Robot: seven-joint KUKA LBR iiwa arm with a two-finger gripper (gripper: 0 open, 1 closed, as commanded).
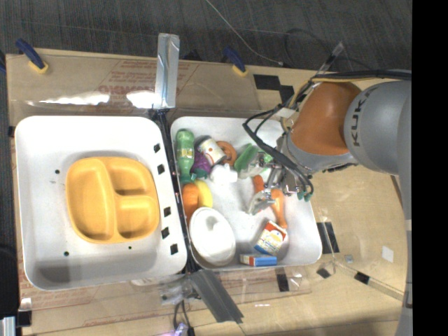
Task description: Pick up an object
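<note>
The gripper (pixel 269 191) hangs low in the right bin (pixel 308 219), among the crowded toy foods and just beside an orange carrot-like piece (pixel 280 208), probably its target, but its state I cannot tell.

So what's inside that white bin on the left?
The left bin holds a yellow divided tray lying flat, its compartments bare. Whatever part of the bin floor is under the tray is covered from view.

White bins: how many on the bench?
2. The left bin holds a yellow divided tray; the right bin holds the mixed objects, with the gripper over it.
</note>
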